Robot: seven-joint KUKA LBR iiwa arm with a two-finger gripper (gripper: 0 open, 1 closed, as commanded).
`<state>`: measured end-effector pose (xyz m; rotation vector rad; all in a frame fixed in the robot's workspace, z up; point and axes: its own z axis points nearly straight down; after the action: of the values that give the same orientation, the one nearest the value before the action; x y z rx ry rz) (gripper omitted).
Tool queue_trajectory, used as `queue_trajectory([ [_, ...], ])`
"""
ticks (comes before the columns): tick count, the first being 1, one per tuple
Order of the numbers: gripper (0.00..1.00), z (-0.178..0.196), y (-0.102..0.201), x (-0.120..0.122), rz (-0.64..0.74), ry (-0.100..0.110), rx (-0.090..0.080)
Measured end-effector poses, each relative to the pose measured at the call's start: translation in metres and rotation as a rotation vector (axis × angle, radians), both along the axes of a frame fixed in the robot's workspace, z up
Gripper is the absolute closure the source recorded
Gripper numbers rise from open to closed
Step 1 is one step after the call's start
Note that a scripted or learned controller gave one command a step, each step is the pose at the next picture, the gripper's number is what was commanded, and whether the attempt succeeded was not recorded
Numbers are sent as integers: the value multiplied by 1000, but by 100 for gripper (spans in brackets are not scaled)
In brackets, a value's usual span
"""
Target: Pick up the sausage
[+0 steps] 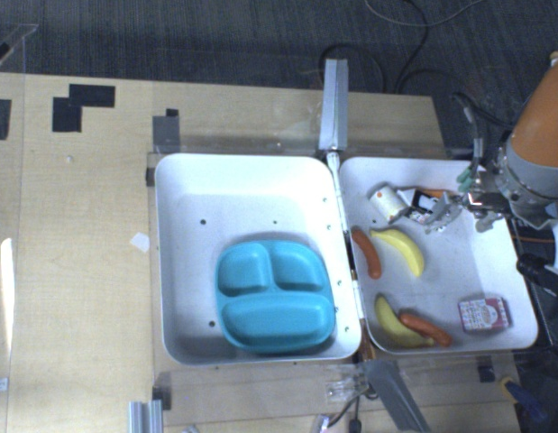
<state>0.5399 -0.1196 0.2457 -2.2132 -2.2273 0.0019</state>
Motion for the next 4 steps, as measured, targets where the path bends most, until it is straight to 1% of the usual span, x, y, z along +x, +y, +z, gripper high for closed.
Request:
queue_trajectory([
  [1,0,-113,-22,-53,138,0,1],
  [2,100,-105,-22,-51,140,0,2],
  [3,100,-63,-39,-51,630,-5,-1],
  [4,100,-81,-27,-50,1405,-6,-1],
])
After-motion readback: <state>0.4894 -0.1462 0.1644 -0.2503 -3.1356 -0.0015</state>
